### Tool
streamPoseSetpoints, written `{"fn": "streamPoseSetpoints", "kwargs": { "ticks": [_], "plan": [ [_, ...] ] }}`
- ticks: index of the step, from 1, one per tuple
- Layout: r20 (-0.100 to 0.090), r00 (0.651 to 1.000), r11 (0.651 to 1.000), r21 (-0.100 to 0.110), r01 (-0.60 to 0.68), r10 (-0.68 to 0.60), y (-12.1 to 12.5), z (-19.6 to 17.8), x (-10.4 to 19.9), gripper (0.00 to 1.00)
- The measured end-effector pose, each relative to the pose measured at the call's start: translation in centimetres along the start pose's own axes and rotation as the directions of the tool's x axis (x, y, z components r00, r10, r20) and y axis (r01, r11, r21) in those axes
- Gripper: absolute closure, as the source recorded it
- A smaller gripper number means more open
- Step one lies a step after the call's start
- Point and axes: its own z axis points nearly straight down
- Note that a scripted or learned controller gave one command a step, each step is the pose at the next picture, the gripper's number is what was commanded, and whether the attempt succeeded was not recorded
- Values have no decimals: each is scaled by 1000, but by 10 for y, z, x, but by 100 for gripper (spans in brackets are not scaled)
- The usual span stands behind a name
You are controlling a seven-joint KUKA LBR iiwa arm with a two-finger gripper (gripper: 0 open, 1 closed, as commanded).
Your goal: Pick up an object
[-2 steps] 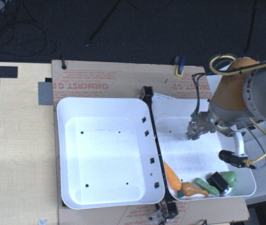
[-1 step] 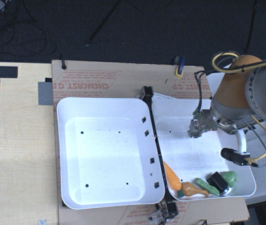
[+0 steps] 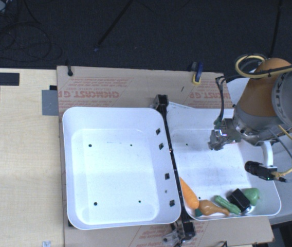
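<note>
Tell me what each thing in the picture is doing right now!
Gripper: up over the right bin, not touching any toy.
Right bin: toys piled in its near corner.
Orange carrot: lying against the divider.
Green toy: lying in the corner.
Black block: resting beside the green toy.
Left bin: sitting flat.

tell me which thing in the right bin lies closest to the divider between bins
The long orange carrot-shaped piece, lying against the divider; the green pieces and black block sit farther right.
</note>
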Motion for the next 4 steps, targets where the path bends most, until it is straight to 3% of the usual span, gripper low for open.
{"fn": "streamPoseSetpoints", "kwargs": {
  "ticks": [1, 2, 3, 4],
  "plan": [
    [0, 1000, 1000, 1, -3, 3, 0, -9, -1, 100],
    [-3, 1000, 1000, 2, 10, -10, -26, 22, 62, 100],
    [-1, 1000, 1000, -9, 12, -12, -40, -55, 119, 100],
    [-1, 1000, 1000, -3, 13, -13, -29, -50, 190, 100]
  ]
}}
